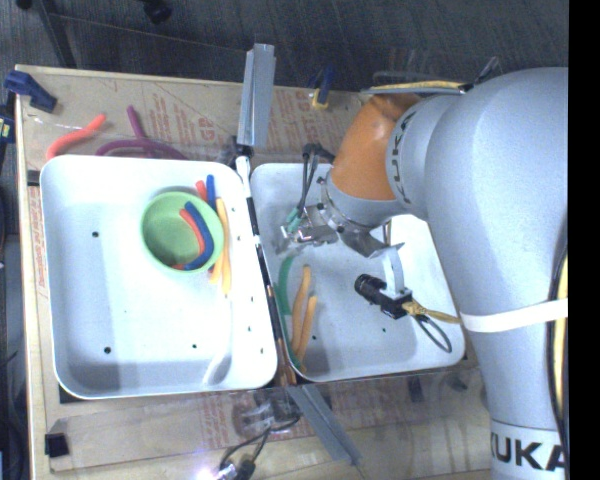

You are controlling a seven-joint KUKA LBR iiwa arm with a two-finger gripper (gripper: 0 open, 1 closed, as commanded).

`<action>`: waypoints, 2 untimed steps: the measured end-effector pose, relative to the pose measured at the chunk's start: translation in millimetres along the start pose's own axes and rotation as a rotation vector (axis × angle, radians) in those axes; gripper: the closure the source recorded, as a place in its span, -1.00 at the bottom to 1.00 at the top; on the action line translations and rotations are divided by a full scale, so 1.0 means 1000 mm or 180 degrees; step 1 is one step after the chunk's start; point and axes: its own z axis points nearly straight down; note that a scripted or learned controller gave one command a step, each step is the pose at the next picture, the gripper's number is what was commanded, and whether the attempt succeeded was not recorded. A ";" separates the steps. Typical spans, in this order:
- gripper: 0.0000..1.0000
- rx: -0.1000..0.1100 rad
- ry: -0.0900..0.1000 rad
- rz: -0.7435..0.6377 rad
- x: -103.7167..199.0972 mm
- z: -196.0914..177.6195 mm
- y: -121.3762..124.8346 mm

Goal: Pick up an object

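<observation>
Here, smooth round green bowl [183, 231], thin sticks [304, 313].

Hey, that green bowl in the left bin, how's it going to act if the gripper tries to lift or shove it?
The green bowl looks like thin plastic, so probably light and rigid. It sits upright on the left bin floor, so a push would likely slide it rather than tip it. The colored sticks leaning across its rim may shift or fall if it moves.
</observation>
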 end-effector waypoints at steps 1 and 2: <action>-1.00 -0.0076 -0.0059 -0.0191 0.012 -0.004 -0.044; 1.00 -0.0076 -0.0061 -0.0199 0.012 -0.014 -0.044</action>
